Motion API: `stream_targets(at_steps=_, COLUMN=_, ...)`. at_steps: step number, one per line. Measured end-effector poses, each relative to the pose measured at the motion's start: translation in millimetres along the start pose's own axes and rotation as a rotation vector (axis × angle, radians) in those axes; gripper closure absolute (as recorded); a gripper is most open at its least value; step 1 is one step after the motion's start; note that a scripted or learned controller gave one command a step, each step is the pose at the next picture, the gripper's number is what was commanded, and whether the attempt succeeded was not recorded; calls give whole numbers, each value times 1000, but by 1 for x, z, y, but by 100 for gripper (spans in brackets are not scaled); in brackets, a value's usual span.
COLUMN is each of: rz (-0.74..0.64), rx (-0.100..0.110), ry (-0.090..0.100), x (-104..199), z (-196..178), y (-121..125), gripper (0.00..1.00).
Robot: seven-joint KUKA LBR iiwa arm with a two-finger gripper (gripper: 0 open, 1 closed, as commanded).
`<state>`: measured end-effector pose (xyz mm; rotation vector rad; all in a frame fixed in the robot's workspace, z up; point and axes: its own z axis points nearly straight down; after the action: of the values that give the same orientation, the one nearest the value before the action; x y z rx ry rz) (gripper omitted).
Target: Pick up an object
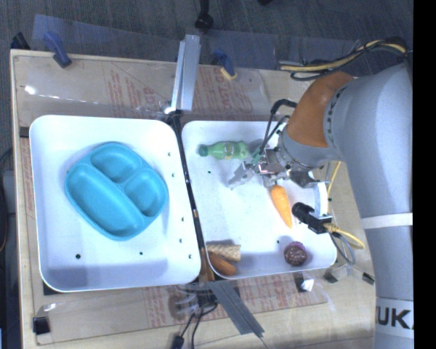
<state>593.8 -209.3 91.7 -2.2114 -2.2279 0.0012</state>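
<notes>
My gripper [245,170] hangs low over the middle of the right bin [216,217], open, with nothing between its fingers. Just to its upper left, a green bottle [225,150] lies on its side near the bin's far wall. An orange carrot [281,203] lies just right of and below the gripper, close to the wrist. In the near right corner rests a dark red round fruit [296,253]. A brown bread roll [224,257] lies against the near wall at the bin's left corner.
The left bin [51,246] holds a blue divided plate [116,188]. A metal divider bar [183,71] runs up between the bins. A black cable clip [309,217] with wires hangs by the arm over the right bin's right side.
</notes>
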Motion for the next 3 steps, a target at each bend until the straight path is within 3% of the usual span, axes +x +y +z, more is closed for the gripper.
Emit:
stream_targets(at_steps=1, rz=0, rx=2, ry=1, x=45, z=1, y=-108, gripper=0)
stream_targets(at_steps=2, rz=-2, rx=2, ry=-1, x=66, z=1, y=-41, gripper=0)
stream_targets(at_steps=3, rz=18, rx=-13, ry=-19, x=98, z=-4, y=-112, gripper=0)
